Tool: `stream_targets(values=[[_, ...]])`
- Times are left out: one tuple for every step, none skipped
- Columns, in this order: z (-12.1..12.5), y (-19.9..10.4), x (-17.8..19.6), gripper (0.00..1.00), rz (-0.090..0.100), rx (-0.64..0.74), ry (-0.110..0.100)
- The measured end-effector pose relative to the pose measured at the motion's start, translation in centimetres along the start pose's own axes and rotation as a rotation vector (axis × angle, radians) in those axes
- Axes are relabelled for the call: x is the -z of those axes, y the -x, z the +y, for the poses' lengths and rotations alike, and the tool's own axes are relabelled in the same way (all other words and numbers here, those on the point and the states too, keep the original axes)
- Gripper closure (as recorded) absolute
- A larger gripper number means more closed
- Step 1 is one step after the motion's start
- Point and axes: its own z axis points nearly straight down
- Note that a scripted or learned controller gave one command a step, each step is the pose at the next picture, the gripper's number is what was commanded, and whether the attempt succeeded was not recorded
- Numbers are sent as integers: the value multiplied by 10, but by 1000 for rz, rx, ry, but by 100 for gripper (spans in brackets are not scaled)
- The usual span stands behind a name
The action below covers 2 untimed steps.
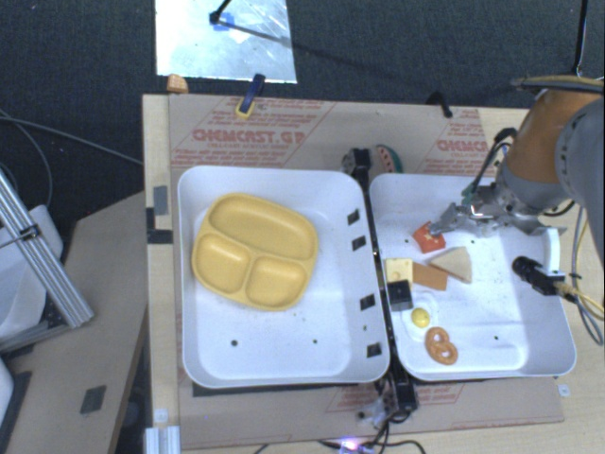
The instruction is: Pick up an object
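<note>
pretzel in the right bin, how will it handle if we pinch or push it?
The pretzel looks like a small moulded toy, so probably stiff and light. It lies flat on the right bin floor, so a push would likely slide it, not roll it. Its low profile and open loops may make a pinch from above slip.

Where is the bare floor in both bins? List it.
Left white bin: bare along the near side and right of the yellow three-compartment plastic plate. Right white bin: bare at its near right. Crowded: its left half, holding a red block, cheese-like wedge, pretzel, plus the end effector.
</note>
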Motion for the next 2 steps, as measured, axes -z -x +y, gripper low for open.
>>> stream_targets(values=[[40, 2, 11, 0, -2, 8, -5], [-19, -18, -4, 0, 2, 3, -17]])
